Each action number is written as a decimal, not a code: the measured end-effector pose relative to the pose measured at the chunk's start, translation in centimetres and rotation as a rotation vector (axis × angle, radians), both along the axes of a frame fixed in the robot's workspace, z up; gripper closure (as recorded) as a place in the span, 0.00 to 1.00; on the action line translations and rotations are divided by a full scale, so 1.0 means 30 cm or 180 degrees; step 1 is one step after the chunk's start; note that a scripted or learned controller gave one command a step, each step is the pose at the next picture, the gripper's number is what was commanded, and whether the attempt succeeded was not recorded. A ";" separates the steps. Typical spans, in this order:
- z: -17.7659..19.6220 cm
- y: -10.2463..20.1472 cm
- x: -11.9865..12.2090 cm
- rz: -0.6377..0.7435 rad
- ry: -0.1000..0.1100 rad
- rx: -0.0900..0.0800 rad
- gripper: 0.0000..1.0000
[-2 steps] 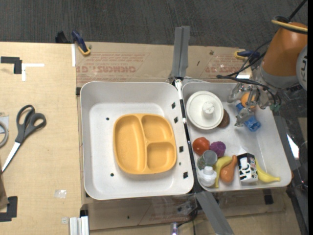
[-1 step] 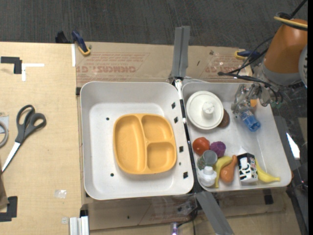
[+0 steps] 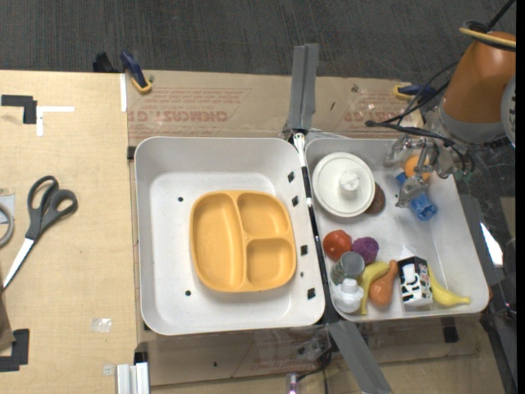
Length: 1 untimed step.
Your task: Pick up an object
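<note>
- the desk (image 3: pixel 66 302) carries two shallow white bins side by side, so one can serve as the source of things and the other as a place to drop them; scissors (image 3: pixel 37 216) lie on it well off to the far side from the jaws.
- the left bin (image 3: pixel 164 302) sits across the divider from the jaws and holds a yellow divided plate (image 3: pixel 244 240), lying flat in its middle.
- the right bin (image 3: pixel 467 236) is the one the arm (image 3: pixel 484 80) reaches into, its orange band above the wrist.
- a white round lid or bowl (image 3: pixel 345 184) rests beside the jaws, towards the divider.
- the jaws (image 3: pixel 417 179) hang over the bin's far end, seemingly right at a small blue object (image 3: pixel 422 207) just below them; whether they are wide, narrow or gripping it cannot be told.
- that blue object is probably the pick target, since it lies apart from the clutter.
- further off, crowded at the near end: a cow-patterned carton (image 3: pixel 415 281), a banana (image 3: pixel 449 295), a yellow-orange gourd-like toy (image 3: pixel 379 281), a red tomato-like ball (image 3: pixel 337 242), a purple ball (image 3: pixel 366 247).
</note>
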<state>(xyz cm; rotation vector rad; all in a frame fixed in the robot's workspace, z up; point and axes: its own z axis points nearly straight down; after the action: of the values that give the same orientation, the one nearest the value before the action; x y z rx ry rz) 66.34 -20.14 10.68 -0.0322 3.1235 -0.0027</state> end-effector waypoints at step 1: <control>-0.041 -0.002 -0.009 -0.0300 0.0034 0.0009 0.00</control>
<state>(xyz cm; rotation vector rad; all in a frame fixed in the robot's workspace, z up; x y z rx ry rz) 66.05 -20.19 9.44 0.1156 3.1325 0.0003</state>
